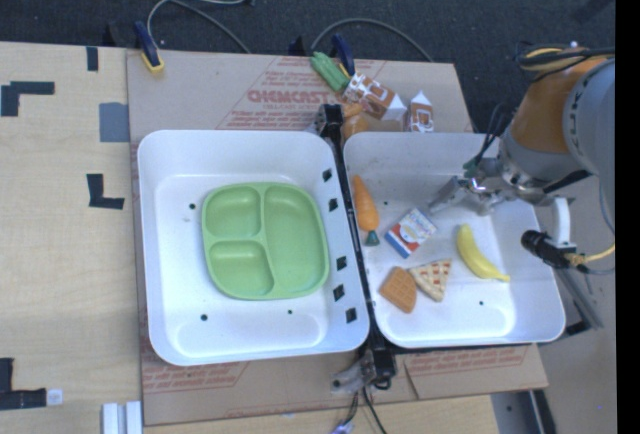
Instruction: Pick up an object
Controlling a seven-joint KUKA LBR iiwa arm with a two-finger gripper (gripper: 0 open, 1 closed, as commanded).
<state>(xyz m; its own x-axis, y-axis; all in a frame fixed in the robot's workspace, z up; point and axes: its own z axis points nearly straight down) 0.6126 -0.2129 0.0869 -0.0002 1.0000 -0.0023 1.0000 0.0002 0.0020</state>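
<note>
The right bin (520, 322) holds a toy carrot (365, 207) by its left wall, a small red, white and blue carton (411, 232), a yellow banana (479, 254), a waffle-patterned pizza slice (434, 278) and an orange-brown biscuit (398, 289). My gripper (447, 195) hangs over the upper middle of this bin, just above and right of the carton, with its metal fingers pointing left. Nothing shows between them. The grey arm with its orange band (550, 117) comes in from the right.
The left bin (165, 157) carries a green divided plate (266, 240). Behind the bins on the cardboard lie a green toy (329, 71) and two small cartons (372, 98). Cables run along the back and at the arm's right.
</note>
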